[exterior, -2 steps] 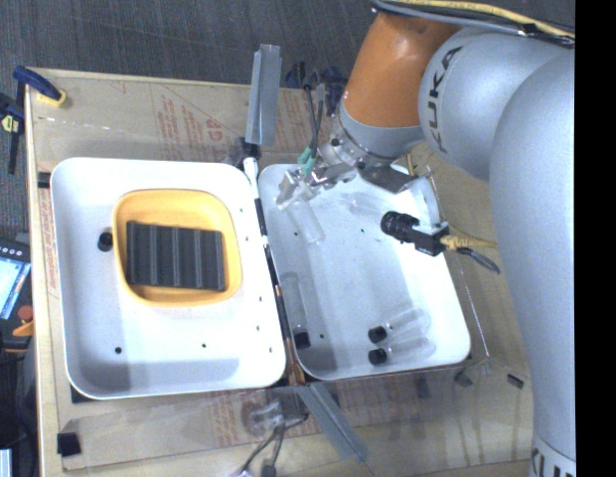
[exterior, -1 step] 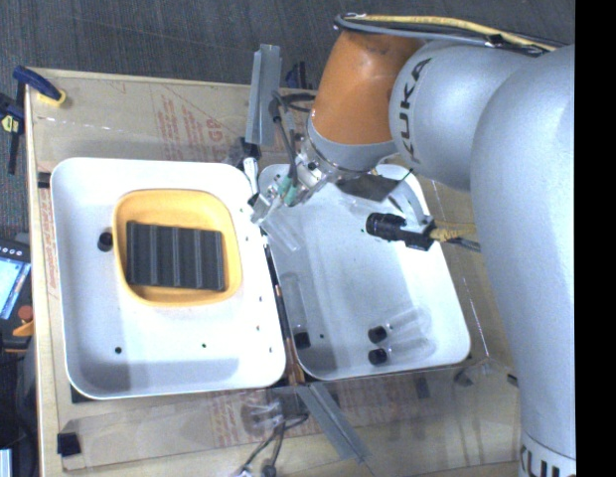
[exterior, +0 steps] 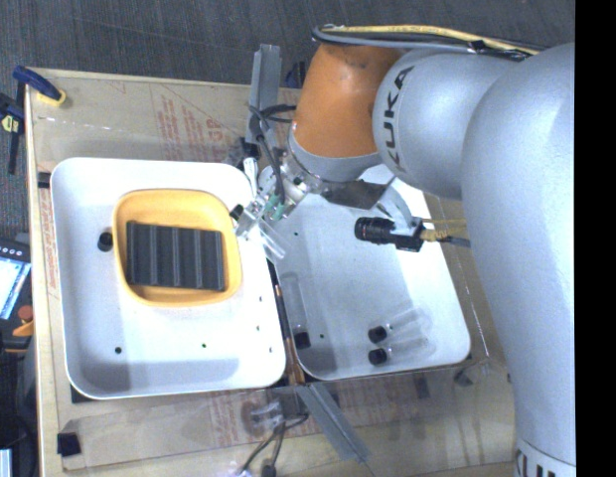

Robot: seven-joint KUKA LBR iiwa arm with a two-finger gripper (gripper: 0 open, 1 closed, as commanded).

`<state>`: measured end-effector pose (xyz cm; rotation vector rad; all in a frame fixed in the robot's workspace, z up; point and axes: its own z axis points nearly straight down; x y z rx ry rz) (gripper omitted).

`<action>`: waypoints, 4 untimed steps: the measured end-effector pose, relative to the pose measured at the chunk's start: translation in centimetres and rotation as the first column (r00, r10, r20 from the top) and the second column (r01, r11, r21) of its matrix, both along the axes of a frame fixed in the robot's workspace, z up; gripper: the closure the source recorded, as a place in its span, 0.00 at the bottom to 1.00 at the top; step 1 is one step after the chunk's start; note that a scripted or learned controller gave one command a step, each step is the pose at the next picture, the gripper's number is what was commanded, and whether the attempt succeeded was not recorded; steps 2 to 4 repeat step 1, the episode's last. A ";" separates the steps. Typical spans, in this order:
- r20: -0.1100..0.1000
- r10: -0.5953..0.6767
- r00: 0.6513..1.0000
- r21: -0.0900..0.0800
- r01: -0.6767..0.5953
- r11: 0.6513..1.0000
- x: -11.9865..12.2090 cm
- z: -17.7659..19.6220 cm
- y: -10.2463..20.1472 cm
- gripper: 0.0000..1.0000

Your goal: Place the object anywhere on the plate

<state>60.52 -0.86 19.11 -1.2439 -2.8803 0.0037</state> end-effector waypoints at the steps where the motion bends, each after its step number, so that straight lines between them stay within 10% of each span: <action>1: 0.000 0.000 1.000 0.000 0.000 1.000 0.0 0.0 0.0 0.00; 4: 0.000 0.000 1.000 0.000 0.000 1.000 0.0 0.0 0.0 0.00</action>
